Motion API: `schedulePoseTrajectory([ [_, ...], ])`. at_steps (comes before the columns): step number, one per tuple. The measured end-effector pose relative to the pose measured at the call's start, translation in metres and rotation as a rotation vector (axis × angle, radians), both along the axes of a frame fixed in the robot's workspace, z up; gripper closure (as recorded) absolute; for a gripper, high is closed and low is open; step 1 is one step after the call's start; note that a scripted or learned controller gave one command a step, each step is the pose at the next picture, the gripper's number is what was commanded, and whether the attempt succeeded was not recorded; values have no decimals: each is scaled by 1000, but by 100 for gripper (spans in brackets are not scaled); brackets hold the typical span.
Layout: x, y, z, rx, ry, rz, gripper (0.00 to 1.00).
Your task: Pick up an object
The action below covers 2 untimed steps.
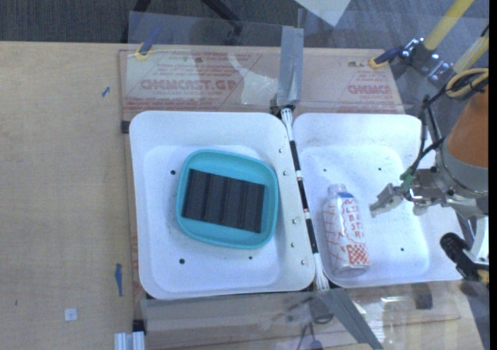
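Your arm reaches in from 3 o'clock, end effector low over the right bin, released and empty. At its 8 o'clock, the bottle lies flat, cap toward 12.

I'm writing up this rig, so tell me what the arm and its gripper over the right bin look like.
The arm enters from the right: a broad orange band above a grey wrist section. Thin dark cables loop beside it and run down toward the wrist. The gripper is a small grey metal two-finger assembly ending in slim, pale fingers, with a black part below the wrist.
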State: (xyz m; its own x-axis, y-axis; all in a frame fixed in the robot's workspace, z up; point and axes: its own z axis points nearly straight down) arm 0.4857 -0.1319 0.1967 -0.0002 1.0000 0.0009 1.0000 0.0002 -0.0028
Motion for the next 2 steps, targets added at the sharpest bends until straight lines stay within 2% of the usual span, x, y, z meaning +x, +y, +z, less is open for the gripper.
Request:
schedulePoseTrajectory([
  [1,15,31,-66,-7,-29,256,0],
  [2,16,43,-12,-1,-4,287,0],
])
